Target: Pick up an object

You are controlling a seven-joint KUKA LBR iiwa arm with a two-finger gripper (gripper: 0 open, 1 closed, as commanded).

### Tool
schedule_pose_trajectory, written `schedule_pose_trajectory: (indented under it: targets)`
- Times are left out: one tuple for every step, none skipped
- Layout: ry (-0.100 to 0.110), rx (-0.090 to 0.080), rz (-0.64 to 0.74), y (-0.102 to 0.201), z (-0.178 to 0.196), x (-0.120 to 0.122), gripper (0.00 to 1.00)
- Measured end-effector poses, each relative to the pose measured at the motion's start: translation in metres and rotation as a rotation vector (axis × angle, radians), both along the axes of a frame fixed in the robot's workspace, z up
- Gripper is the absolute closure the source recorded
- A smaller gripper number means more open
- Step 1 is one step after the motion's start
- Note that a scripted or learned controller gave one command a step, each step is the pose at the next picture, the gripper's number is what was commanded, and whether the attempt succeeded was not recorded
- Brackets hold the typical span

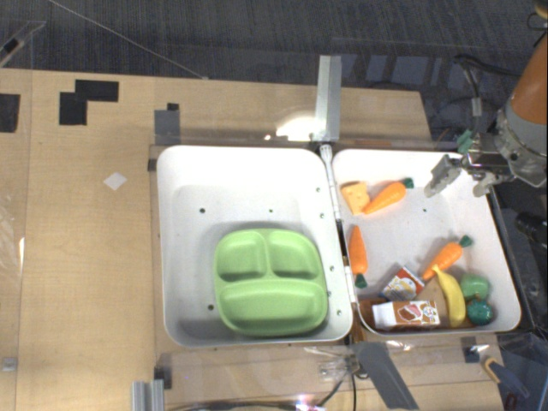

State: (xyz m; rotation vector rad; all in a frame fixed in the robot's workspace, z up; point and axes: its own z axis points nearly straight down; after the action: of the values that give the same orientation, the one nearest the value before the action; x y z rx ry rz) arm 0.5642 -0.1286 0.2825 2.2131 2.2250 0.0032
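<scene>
**White bins, arm poised at right bin's far corner: pick not yet begun**

Camera view, fixed overhead, slanted:

Gripper (462,171) is hanging over the upper right corner of the right bin (419,229), arm (527,110) coming in from the right w/ orange band showing. Jaw state: cannot tell, fingers are too small and blurred. Nothing is visible between them, so no hold claimed.

Candidate objs, all in right bin: cheese wedge (354,197) touching a carrot (385,196) near the top left; second carrot (357,250) lying along the left wall; third carrot (447,254) near the right, above a packed cluster: small carton (402,283), flat box (408,313), banana (451,295), green items (476,288).

Judgement: carrot by the cheese is looking like the best target; it is nearest the gripper w/ bare floor on its right and below. Approach should be straight down, fingers across the carrot's short axis, clear of the cheese.

Edges/room: bin centre is sitting open, good descent space. Wall-side carrot and lower cluster are leaving little finger clearance. Left bin (197,187) is holding a green tray (270,281); divider rim (330,195) is running between bins.
</scene>
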Motion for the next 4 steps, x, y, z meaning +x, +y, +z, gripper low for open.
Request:
schedule_pose_trajectory:
  targets:
    - [-0.003, 0.001, -0.028, 0.021, -0.186, 0.046, 0.00]
    - [-0.009, 0.000, -0.011, 0.000, -0.193, 0.074, 0.00]
    - [-0.003, -0.001, 0.031, -0.051, -0.121, 0.060, 0.00]
    - [0.009, -0.001, 0.007, -0.039, -0.194, 0.092, 0.00]
